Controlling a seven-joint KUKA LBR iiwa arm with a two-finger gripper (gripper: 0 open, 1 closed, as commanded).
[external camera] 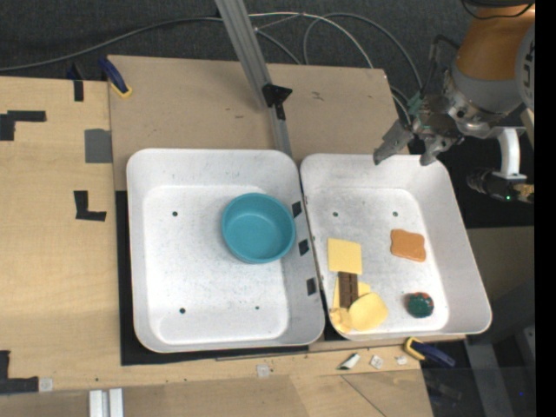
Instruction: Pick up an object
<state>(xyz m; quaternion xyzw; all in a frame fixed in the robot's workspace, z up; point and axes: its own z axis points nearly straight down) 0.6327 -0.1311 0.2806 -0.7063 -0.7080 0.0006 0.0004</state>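
Grey tool point(405, 152) spread open with nothing in it above right bin point(452, 200), teal bowl point(257, 227) in left bin point(156, 233)

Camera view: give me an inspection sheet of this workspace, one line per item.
Surface: tan bench with black tape marks, bearing two white bins.
Job's things: blue bowl in left bin; yellow square block, brown bar, yellow piece, orange piece and dark green ball in right bin.
Clutter: clamps at bench edges.
Grippers: gripper over right bin's far rim, jaws open, holding nothing.
Cables: cables behind the bench.
Surroundings: metal post, dark floor.
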